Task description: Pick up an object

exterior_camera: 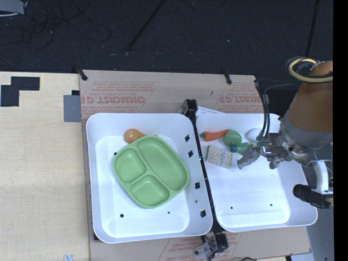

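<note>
In the right bin (255, 200), several small objects lie near the far left corner. They are an orange carrot-shaped piece (215, 135), a green rounded object (234, 139) and a flat patterned square (219, 156). My gripper (247, 157) hangs low over the bin, just right of the patterned square and just below the green object. I see nothing held in it. The grey and orange arm (307, 118) reaches in from the right.
The left bin (109, 222) holds a green divided plate (150, 171) with a small orange ball (132, 135) at its far left edge. A black divider (198, 173) runs between the bins. Bare white floor fills the near half of the right bin.
</note>
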